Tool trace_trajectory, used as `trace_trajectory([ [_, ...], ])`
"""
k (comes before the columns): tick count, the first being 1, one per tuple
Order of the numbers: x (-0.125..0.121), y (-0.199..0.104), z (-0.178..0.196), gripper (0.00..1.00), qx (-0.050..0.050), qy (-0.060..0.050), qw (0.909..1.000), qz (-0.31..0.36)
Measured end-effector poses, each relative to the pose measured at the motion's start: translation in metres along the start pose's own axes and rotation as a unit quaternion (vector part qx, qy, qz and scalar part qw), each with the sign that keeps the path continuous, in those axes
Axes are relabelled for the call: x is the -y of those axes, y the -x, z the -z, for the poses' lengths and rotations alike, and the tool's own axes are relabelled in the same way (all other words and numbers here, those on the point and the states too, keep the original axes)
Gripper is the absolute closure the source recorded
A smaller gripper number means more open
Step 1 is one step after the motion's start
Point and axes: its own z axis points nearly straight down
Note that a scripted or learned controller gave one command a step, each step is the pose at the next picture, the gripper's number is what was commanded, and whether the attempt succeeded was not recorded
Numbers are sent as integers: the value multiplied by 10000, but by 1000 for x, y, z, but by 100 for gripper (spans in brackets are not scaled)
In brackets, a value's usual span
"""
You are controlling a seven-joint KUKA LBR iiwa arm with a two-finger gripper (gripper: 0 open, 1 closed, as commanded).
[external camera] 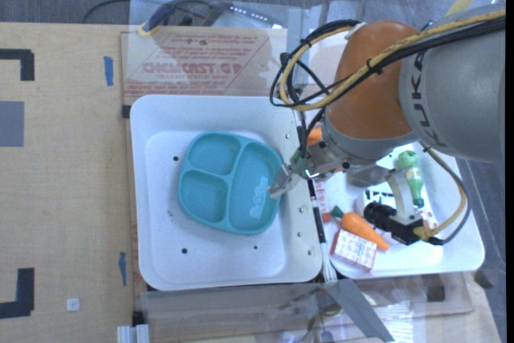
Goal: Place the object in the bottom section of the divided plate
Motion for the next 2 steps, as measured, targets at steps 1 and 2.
trace_trajectory([
  [1, 0, 0, 0, 0, 0, 0, 10000, 0],
  [2, 0, 0, 0, 0, 0, 0, 10000, 0],
])
